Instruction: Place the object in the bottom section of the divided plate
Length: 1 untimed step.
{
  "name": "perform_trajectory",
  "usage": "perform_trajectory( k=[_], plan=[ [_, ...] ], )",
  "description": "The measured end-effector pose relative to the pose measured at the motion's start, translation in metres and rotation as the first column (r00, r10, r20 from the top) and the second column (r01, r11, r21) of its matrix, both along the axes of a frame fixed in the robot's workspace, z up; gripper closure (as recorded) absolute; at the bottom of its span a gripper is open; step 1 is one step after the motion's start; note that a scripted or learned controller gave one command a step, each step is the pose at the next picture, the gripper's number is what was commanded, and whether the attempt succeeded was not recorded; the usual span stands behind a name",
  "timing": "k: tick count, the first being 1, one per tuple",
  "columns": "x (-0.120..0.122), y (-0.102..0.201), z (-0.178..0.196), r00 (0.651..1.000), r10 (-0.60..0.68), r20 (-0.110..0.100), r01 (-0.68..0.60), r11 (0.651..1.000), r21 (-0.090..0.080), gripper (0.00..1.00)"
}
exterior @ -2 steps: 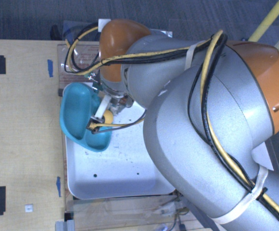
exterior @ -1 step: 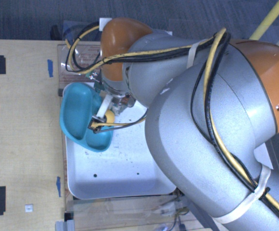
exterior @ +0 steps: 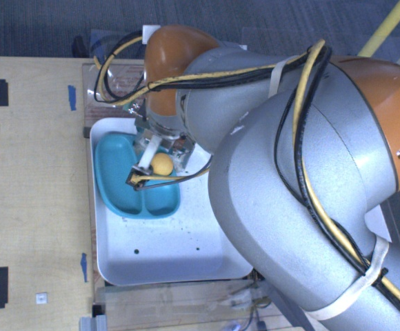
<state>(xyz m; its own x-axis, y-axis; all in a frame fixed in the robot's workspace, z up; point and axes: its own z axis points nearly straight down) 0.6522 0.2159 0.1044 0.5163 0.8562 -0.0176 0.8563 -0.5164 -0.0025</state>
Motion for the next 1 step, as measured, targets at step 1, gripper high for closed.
perform_trajectory(
  k=[1],
  plan=[
    [0.0001,-0.0057,0.0053,1.0,-0.001,-0.003,0.001,1.0,-0.012,1.0]
  ],
)
